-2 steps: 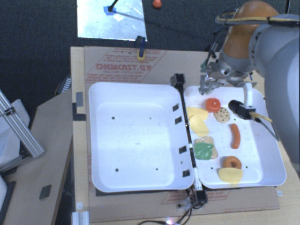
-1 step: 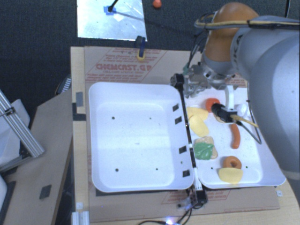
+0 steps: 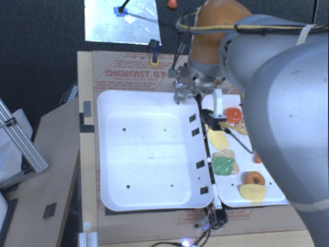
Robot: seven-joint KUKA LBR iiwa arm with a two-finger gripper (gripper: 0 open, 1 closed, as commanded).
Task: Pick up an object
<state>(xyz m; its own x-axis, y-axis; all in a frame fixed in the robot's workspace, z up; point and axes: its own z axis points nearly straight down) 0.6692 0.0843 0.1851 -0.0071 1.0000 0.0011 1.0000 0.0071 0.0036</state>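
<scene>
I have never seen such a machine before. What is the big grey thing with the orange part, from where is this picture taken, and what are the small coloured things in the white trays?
The big grey shape is a robot arm with an orange band; it reaches in from the right. The one camera looks down on the bench at a slant. At the arm's end sits a gripper, over the far edge of the left bin. I cannot tell whether its fingers are open. The right bin holds small toy-like things: a red piece, a pale yellow piece, a green piece, a brown ring and another yellow piece.
</scene>
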